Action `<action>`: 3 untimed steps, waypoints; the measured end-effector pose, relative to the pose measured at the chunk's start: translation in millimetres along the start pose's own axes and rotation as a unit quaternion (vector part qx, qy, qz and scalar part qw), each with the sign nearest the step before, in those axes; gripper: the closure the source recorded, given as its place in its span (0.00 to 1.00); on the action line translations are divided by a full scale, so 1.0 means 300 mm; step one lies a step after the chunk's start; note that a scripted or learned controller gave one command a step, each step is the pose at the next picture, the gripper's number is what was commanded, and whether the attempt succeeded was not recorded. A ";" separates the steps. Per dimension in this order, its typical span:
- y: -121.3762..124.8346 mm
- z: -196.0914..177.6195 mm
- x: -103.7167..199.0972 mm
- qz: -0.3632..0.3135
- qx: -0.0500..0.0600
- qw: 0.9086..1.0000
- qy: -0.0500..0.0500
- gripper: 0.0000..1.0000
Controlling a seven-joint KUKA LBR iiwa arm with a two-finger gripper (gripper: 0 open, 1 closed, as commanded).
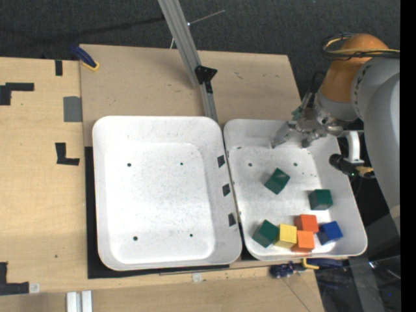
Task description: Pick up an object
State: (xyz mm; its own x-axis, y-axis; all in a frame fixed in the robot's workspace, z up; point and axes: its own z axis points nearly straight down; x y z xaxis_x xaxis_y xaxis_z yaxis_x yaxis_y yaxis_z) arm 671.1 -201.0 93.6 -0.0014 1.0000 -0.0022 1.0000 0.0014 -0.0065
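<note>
While the gripper hangs with jaws spread and empty over the right bin's far end, the nearest green block lies untouched below, so the pick seems barely begun.

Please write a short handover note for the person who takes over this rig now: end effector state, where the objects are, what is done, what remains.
End effector: above the far part of the right bin, holding nothing.
Objects, all in the right bin: a green block alone mid-bin, another green block near the right wall, and at the near edge a cluster of green, yellow, two orange and blue blocks.
Done: nothing picked yet.
Left: pick one block; the lone middle one looks easiest.
</note>
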 end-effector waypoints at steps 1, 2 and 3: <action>0.000 -0.033 0.003 -0.001 0.000 1.000 0.000 1.00; -0.022 -0.202 0.026 0.000 -0.005 1.000 0.001 1.00; -0.035 -0.350 0.017 0.000 -0.005 1.000 0.001 1.00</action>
State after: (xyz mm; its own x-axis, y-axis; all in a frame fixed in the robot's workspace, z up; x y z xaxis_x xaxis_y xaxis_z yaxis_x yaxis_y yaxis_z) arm 661.4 -195.7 198.7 -0.0005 1.0000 -0.0007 1.0000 0.0005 0.0038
